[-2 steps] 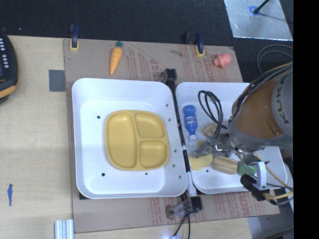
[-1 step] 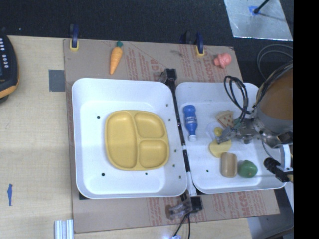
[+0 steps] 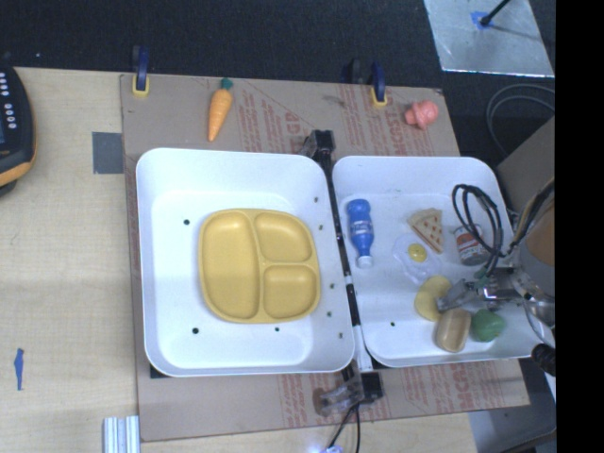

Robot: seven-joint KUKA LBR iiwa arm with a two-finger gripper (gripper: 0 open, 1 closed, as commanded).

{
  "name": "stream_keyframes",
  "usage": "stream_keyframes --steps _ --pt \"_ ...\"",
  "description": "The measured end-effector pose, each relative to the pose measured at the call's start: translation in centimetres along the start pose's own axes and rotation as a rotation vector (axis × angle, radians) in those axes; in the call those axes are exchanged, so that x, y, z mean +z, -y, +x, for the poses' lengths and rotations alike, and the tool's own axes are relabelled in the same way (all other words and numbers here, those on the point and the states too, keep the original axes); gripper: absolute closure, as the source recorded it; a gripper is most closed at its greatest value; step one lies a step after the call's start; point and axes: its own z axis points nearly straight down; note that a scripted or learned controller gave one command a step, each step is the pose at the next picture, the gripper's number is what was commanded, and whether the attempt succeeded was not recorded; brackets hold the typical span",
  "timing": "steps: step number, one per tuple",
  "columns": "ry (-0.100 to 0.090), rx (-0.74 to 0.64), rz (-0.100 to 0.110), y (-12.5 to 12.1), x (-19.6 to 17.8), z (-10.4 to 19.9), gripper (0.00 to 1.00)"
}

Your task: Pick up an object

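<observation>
My gripper [image 3: 460,299] is low in the right bin [image 3: 396,173], near its front right corner. It sits among three small objects: a yellow rounded one [image 3: 430,296] just to its left, a tan one [image 3: 452,330] just below it, and a green one [image 3: 488,326] to its lower right. I cannot make out whether it touches any of them. Farther back in the same bin lie a blue bottle [image 3: 359,226], a pizza-slice toy [image 3: 428,228], a clear piece with a yellow spot [image 3: 415,253] and a small can [image 3: 466,244].
The left bin [image 3: 160,281] holds a yellow divided plate [image 3: 258,263]. A toy carrot [image 3: 219,109] and a pink object [image 3: 422,113] lie on the board behind the bins. A black cable [image 3: 477,217] loops over the right bin's right side.
</observation>
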Motion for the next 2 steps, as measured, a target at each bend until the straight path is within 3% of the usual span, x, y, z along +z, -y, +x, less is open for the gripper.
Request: stream_keyframes --steps 1,2 --pt "0.001 -0.013 -0.015 -5.1 -7.8 4.9 0.00" --pt "-0.001 -0.007 0.000 -0.1 0.3 9.1 0.00"
